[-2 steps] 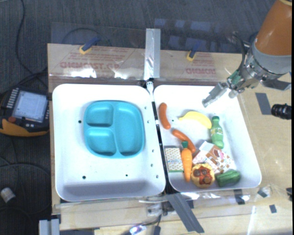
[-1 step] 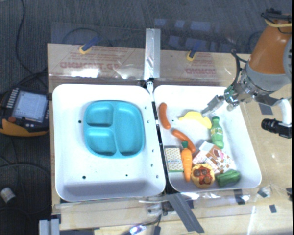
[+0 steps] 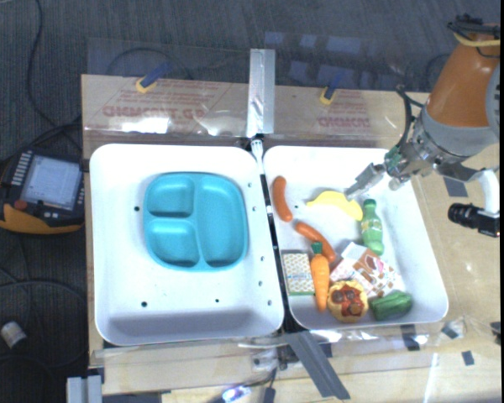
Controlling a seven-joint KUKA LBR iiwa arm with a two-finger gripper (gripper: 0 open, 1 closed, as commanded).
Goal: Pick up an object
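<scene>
Just left of the gripper [image 3: 359, 180], fingers' state unclear, lies the yellow banana [image 3: 334, 203].

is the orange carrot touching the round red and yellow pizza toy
Touching. In the camera view the orange carrot's lower tip runs straight into the round red and yellow pizza toy's left edge, with no white bin floor between them.

A blue divided plate [image 3: 193, 221] lay in the left white bin [image 3: 118, 309] — three compartments, all facing up. Beyond the bins, at the far side of the bench, a sheet of clear plastic [image 3: 185, 112] covered brown cardboard with red lettering. On the dark carpet to the left sat a handheld controller [image 3: 42, 191] — orange-edged, with a pale screen — and cables trailed nearby.
</scene>
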